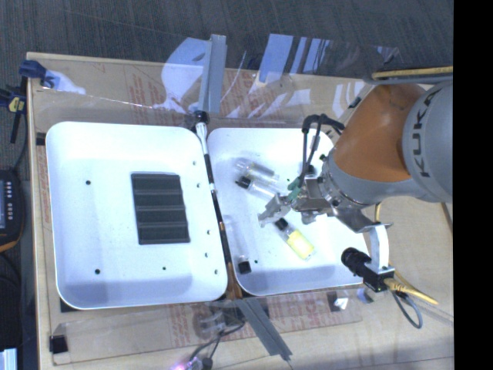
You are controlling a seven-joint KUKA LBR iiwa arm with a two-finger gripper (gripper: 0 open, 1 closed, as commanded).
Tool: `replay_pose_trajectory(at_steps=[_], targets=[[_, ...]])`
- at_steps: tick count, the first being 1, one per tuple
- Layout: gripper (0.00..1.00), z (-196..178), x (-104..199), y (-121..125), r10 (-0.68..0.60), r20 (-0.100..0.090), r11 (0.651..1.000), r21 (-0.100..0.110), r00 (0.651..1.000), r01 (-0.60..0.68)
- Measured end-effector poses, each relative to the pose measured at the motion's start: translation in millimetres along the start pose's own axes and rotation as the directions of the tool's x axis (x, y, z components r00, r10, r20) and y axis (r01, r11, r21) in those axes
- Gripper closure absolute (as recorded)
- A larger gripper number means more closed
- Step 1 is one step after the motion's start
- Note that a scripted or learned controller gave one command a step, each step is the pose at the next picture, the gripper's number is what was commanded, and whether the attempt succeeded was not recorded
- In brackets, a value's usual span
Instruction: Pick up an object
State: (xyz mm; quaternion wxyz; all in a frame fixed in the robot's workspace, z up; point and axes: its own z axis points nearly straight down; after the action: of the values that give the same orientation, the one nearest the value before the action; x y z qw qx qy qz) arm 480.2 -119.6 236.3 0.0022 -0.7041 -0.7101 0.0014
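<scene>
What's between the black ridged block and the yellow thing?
In the camera view: the bins' touching rims, between the black block and the yellow thing, plus bare white floor.

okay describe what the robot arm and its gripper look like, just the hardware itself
The arm is a bulky grey body with a wide orange band above the wrist and dark KUKA lettering on its grey shell. Black cables loop off its wrist side. The gripper is a small metallic, silver-grey assembly with some green parts. A white bracket carrying a black cylindrical piece hangs below the arm, with a thin cable trailing from it.
</scene>
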Motion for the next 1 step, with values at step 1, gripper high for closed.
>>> replay_pose_trajectory(at_steps=[1], targets=[[0.0, 62.0, -73.5, 46.5, -0.127, 0.001, 0.992, -0.002, 0.992, 0.127]])
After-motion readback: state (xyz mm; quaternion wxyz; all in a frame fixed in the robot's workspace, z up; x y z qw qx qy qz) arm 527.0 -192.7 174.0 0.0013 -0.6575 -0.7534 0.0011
